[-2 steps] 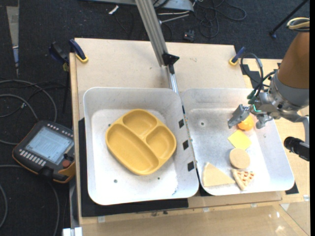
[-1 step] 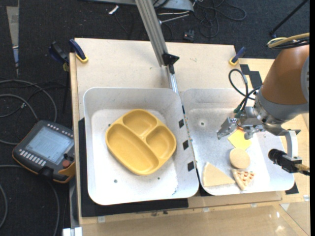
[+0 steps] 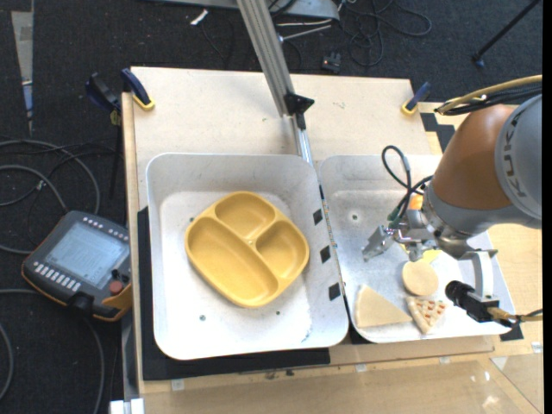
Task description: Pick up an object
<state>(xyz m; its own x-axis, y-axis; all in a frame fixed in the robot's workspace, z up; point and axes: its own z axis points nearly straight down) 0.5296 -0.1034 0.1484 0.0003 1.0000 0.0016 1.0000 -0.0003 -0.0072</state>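
Three small food-like objects lie in the right bin [image 3: 355, 195], near its front right corner. They are a round beige disc [image 3: 420, 279], a pale wedge [image 3: 379, 309] and a pizza-slice piece [image 3: 429, 313] with red spots. My gripper [image 3: 376, 247] hangs low over the bin floor, just left of the disc and above the wedge, with nothing visibly in it. The grey and orange arm [image 3: 483, 179] reaches in from the right and covers the bin's right side.
The left bin [image 3: 172, 231] holds a yellow divided plate [image 3: 247, 248]. A slanted aluminium pole [image 3: 267, 41] comes down to the bins' shared back edge. A black fitting [image 3: 470, 300] on the arm sits beside the pizza piece. A teach pendant [image 3: 82, 261] lies on the floor at left.
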